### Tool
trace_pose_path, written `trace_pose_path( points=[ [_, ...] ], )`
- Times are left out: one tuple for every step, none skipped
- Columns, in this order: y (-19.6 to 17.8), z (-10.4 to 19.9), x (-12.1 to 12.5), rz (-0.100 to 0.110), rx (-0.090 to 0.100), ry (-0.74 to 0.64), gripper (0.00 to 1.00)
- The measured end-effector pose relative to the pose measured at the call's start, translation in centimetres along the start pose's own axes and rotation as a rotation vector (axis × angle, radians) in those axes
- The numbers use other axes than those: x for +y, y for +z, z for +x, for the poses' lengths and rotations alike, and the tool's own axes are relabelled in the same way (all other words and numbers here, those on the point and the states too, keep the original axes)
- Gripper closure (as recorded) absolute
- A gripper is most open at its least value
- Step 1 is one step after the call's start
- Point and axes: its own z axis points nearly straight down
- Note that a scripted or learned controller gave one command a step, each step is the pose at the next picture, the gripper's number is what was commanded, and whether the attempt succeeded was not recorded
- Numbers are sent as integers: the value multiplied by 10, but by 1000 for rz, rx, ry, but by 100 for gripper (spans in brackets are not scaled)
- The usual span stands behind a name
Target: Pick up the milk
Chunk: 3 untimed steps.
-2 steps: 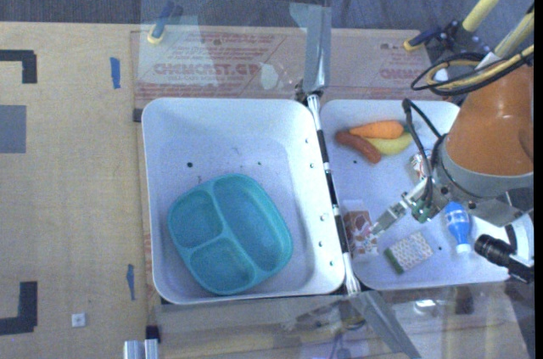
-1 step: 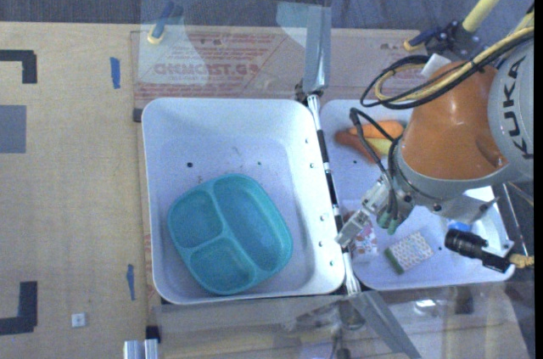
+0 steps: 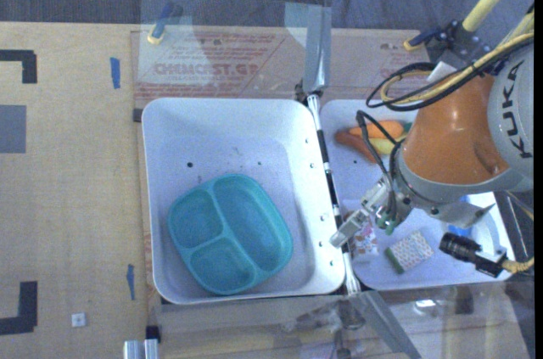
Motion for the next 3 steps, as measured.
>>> trace_pose_path(
  points=[
    [8,-3,0,-10,10,-25,0],
    [-3,-2,4,-18,9,-26,100],
    [-27,-7,-15,26,-10,203,100]
  ],
)
